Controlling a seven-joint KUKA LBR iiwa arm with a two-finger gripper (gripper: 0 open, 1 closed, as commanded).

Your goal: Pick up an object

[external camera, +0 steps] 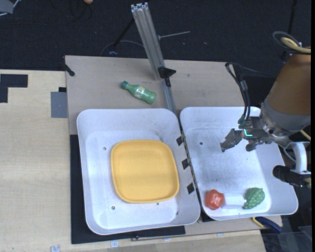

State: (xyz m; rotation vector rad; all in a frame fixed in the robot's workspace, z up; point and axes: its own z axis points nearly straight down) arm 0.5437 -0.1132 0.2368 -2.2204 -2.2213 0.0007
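Note:
In the right bin a red tomato-like object lies near the front edge, with a green broccoli-like object to its right. My gripper hangs over the middle of that bin, well behind both objects. Its two dark fingers are spread apart and nothing sits between them. A yellow plate rests in the left bin.
A green bottle lies on the bench behind the left bin. A slanted metal rail rises from the bench's back, ending near the gap between the bins. Black clips mark the shared bin edge.

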